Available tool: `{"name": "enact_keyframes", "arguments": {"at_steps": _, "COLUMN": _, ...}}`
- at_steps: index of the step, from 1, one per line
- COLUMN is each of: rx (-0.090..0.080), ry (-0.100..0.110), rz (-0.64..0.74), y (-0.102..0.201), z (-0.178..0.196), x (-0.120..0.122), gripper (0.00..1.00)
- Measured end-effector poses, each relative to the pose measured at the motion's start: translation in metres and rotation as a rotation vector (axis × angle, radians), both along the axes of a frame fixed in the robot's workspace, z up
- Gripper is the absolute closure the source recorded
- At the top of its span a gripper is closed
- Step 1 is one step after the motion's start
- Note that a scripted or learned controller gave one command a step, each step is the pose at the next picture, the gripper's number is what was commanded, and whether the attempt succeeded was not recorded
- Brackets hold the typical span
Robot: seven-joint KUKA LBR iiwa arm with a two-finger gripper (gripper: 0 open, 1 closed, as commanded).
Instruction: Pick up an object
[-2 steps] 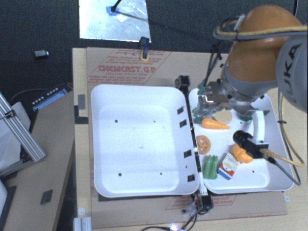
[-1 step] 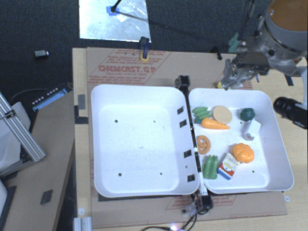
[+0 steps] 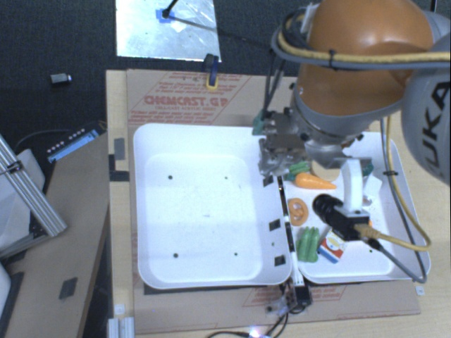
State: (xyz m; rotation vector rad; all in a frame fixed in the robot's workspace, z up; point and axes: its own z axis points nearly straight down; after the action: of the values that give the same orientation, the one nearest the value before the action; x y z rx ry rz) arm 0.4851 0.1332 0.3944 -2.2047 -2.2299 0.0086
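Claw: the claw [image 3: 273,162] hangs low at the upper left corner of the right bin [image 3: 366,273], just beside the divider between the two bins
Claw state: I cannot tell how far open it is, as the wrist covers it from above; nothing can be seen held in it
Task's thing: the candidates all lie in the right bin: an orange carrot [image 3: 314,182], a green piece [image 3: 299,167] just beside the claw, a round brown pretzel-like piece [image 3: 297,210], a ribbed green item [image 3: 308,243] and a small red and blue item [image 3: 331,249]
Nearest target: judging by position, the green piece or the carrot
Done: the approach looks made, with the claw down among the things
Left: a confirmed grasp and the lift; no object is seen off the bin floor
Left bin: the left bin [image 3: 204,210] shows a white floor with a few small dark dots
Surface: the pale surface [image 3: 70,231] carries a printed cardboard sheet [image 3: 187,101] under both bins, with a yellow and blue clamp [image 3: 211,72] at its far edge
Room: dark floor behind, a shiny metal sheet [image 3: 165,20] lying on it, and an aluminium frame [image 3: 25,196] at the left
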Motion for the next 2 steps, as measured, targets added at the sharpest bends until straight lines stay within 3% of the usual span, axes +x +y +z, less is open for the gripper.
{"name": "enact_keyframes", "arguments": {"at_steps": 1, "rx": 0.006, "ry": -0.027, "rz": -0.007, "y": -0.007, "z": 0.149, "x": 0.002, "gripper": 1.00}}
{"name": "enact_keyframes", "arguments": {"at_steps": 2, "rx": -0.001, "ry": 0.000, "rz": 0.000, "y": 0.086, "z": 0.040, "x": 0.021, "gripper": 1.00}}
